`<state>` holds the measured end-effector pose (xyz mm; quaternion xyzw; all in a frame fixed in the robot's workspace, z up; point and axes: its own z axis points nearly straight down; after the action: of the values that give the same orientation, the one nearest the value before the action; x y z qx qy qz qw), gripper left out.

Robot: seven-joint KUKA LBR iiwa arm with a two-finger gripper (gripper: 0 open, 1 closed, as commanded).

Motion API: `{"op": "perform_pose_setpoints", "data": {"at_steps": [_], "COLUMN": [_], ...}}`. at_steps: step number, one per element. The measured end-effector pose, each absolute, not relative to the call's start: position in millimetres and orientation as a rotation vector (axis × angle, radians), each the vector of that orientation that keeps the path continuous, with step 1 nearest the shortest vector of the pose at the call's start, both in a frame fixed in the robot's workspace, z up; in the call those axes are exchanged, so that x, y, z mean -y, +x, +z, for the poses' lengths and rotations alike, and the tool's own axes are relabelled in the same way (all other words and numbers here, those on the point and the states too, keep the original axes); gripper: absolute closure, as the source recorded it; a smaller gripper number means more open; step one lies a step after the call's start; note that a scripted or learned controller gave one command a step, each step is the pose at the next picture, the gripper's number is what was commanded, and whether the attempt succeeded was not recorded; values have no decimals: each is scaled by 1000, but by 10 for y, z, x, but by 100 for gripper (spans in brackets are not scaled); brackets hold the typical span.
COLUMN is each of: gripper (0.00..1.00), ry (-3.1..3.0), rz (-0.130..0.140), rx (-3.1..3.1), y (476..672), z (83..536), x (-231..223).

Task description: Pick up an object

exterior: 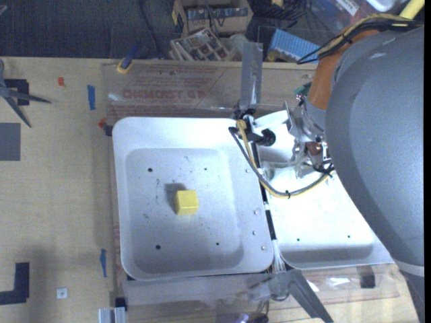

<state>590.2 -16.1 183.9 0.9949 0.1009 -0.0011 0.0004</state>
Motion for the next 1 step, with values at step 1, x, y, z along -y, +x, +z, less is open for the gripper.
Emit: {"op": "perform_pose_setpoints", "data": {"at_steps": [1], "gripper": [100], "ry": [3082], "rz": [-9], "rx": [-630], "y": [5197], "z": [1836], "x": [484]}}
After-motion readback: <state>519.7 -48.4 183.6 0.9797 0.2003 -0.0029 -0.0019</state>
